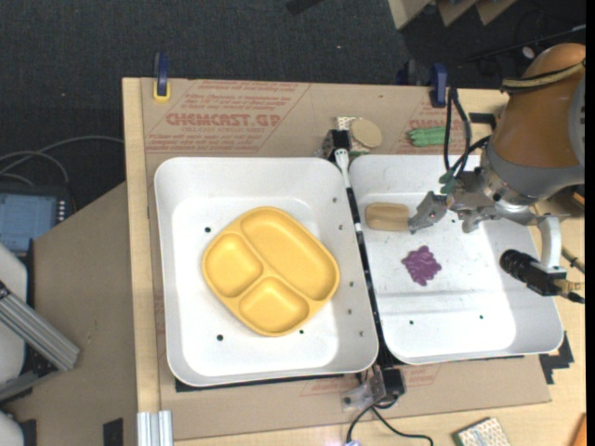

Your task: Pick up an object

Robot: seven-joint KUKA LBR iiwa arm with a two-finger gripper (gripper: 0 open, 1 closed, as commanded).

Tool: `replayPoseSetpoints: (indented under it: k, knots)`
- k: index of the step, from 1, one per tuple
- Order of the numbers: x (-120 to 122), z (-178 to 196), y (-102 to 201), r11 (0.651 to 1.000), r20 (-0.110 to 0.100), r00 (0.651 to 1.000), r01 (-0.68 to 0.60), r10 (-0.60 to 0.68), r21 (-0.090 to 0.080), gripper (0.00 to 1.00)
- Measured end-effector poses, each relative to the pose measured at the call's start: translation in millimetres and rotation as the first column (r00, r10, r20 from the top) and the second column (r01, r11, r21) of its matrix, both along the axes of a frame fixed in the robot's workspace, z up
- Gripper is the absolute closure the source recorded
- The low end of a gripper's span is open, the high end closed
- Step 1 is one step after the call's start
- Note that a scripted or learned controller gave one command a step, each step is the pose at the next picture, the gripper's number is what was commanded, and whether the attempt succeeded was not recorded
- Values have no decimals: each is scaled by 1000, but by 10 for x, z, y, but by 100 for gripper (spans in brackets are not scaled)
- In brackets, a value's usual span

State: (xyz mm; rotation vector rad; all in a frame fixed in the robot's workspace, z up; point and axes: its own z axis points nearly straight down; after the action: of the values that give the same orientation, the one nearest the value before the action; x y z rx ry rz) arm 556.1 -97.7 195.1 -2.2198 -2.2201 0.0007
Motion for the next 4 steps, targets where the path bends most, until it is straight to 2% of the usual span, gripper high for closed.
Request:
replayPoseSetpoints:
  k: [1,2,3,4]
  knots:
    - [-471,-927,-284,1000,-9,1000,4,-4,1,0]
    - [17,-1116,-39,1000,6,1000,-3,3,-3,0]
    - [5,-1002,-55,1000,8,1000,1,-1,-4,100]
    - [3,-1006,-55,1000,7,1000,1,-1,-3,0]
